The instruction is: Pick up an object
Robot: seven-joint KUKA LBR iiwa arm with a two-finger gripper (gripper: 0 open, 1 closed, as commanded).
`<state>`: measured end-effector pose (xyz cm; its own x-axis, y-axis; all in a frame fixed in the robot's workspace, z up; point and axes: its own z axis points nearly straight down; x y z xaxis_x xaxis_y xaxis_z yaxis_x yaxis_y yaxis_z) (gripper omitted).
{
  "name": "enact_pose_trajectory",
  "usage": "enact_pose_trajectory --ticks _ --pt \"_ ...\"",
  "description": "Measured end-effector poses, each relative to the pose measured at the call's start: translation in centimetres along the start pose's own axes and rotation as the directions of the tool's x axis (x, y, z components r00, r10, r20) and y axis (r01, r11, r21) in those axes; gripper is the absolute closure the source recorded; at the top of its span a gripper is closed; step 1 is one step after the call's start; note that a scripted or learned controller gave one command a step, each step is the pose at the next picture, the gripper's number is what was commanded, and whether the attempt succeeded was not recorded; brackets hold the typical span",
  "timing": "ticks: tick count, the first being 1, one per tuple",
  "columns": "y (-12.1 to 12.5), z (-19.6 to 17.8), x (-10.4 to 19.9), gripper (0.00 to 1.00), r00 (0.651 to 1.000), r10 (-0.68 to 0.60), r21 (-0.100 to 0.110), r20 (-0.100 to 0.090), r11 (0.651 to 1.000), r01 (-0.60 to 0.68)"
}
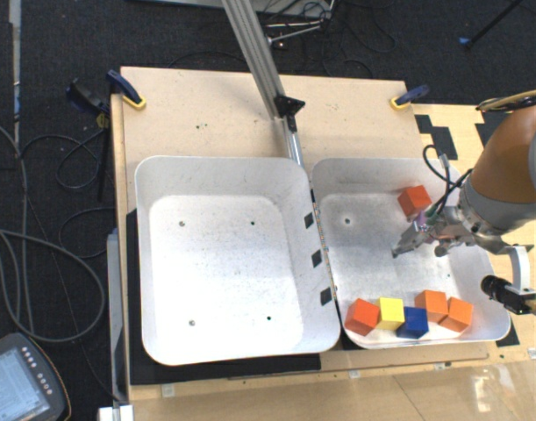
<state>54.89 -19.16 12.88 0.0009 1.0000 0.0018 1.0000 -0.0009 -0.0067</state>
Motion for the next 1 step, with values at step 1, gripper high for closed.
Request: enact_pose_trajectory --ticks 1 --pt "0.21 -1.43 -0.1 1.0 1.0 0.0 -0.009 0.003 1.0 0.0"
